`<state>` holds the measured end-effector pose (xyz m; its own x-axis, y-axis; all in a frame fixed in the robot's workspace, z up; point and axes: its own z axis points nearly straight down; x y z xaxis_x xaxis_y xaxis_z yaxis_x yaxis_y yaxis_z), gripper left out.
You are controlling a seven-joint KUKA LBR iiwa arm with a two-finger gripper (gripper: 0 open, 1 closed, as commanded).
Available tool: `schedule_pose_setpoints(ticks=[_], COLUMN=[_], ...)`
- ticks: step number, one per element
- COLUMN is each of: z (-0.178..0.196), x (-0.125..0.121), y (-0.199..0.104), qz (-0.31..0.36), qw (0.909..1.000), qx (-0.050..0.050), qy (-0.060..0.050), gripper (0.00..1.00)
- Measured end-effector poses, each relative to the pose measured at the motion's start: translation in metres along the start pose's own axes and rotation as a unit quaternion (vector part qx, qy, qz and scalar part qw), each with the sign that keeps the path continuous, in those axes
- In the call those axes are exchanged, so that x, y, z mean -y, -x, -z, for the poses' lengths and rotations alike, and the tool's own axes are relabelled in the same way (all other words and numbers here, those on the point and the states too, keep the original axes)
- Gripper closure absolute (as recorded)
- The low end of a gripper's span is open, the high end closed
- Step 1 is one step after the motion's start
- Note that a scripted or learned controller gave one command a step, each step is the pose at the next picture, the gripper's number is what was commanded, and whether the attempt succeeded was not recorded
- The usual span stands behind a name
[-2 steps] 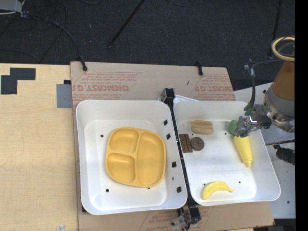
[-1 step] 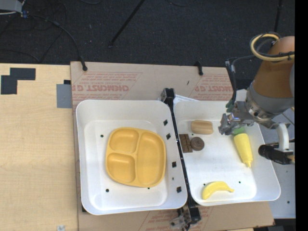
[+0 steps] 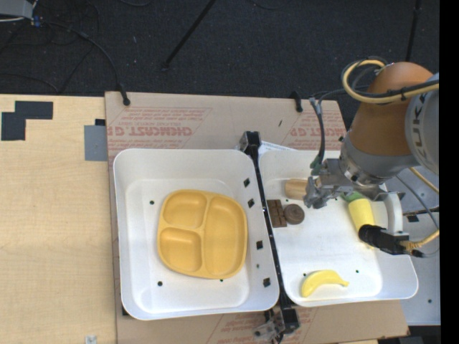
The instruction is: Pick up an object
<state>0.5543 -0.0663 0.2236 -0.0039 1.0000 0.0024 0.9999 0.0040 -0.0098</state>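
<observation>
Worktop [image 3: 50,228] is pale wood, with a brown cardboard sheet [image 3: 186,120] under two white bins set side by side. You get the near edge first. In the right bin [image 3: 344,256] a yellow banana [image 3: 323,282] lies close to the near wall, curved, clear of everything else. The left bin [image 3: 136,285] holds one yellow divided plate [image 3: 202,233], flat and about central.

Further back in the right bin, a brown block [image 3: 276,213] sits against the wall shared with the left bin. A round brown disc [image 3: 293,213] is just beside it, and you cannot tell if they touch. To the right, a yellow-green cylinder [image 3: 359,212] lies on the bin floor, tilted.

Your gripper [image 3: 316,192] is low over the right bin, between that cylinder and a tan cylinder [image 3: 295,188] that lies on its side just to the gripper's left. The tan cylinder is the nearest thing to pick. It rests on the bin floor toward the far wall and is not visibly held. You cannot tell whether the jaws are apart or together. The arm [image 3: 387,131] reaches in from the right, orange band uppermost.

Beyond the bins the cardboard carries red print. On the far left of the worktop are a grey patch [image 3: 94,142] and black marks [image 3: 29,117]. Behind it all is dark floor [image 3: 215,41] with cables.
</observation>
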Motion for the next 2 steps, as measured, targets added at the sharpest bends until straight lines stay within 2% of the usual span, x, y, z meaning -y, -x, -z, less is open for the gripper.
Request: schedule_pose_setpoints(ticks=[1,2], z=[-0.009,-0.001], x=[-0.009,-0.002], y=[-0.052,-0.107], qz=[0.0,0.001], qw=[1.0,1.0], qx=[0.001,0.001], qy=[0.0,0.001], gripper=[1.0,1.0])
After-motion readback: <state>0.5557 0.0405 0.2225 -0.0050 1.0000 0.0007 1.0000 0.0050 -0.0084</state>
